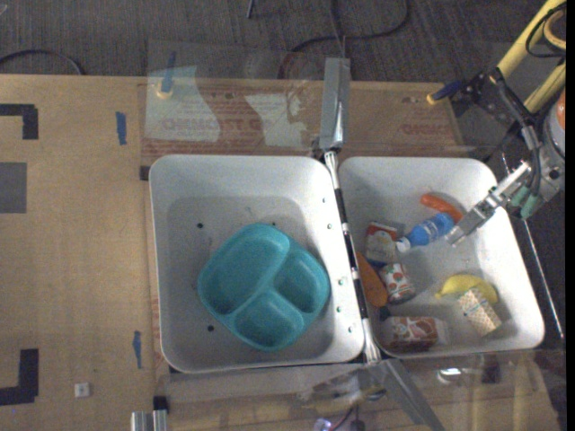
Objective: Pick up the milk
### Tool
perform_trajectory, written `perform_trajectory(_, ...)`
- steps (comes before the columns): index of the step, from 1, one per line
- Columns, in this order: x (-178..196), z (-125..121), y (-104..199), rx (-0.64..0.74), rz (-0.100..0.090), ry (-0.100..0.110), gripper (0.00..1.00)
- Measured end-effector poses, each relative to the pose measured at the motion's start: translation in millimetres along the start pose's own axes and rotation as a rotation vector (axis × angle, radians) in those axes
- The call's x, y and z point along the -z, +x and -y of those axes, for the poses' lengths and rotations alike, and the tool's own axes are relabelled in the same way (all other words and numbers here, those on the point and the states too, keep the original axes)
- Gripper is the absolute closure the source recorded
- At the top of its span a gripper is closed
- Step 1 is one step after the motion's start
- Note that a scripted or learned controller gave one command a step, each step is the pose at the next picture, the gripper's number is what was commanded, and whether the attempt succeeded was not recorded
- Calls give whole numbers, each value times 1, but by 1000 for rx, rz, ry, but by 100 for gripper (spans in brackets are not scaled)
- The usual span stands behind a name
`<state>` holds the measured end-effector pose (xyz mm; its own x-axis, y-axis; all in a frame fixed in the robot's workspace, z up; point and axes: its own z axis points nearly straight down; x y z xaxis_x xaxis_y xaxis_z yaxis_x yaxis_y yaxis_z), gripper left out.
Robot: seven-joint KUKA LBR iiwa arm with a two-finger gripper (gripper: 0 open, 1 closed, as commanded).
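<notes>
A small pale carton (479, 311), which looks like the milk, lies tilted in the right bin (530, 330) near its front right corner, just below a yellow banana (465, 285). My gripper (465, 227) reaches in from the right, over the bin's upper right part. Its tip is beside the right end of a blue bottle (427, 232), well behind the pale carton and apart from it. Nothing shows held in the gripper.
The right bin also holds an orange carrot (440, 203), a red-and-white carton (382, 241), a small red packet (396, 282), an orange piece (370, 281) by the left wall and a red-and-white box (415, 331) at the front. A teal divided plate (262, 285) lies in the left bin (171, 205).
</notes>
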<state>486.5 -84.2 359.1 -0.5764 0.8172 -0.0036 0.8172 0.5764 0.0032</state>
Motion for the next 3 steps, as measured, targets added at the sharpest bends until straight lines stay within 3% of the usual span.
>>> perform_trajectory(1,-133,10,-6,240,-3,1,0)
perform_trajectory(2,-135,-7,14,-90,-1,1,0)
perform_trajectory(3,3,25,-25,7,0,0,0)
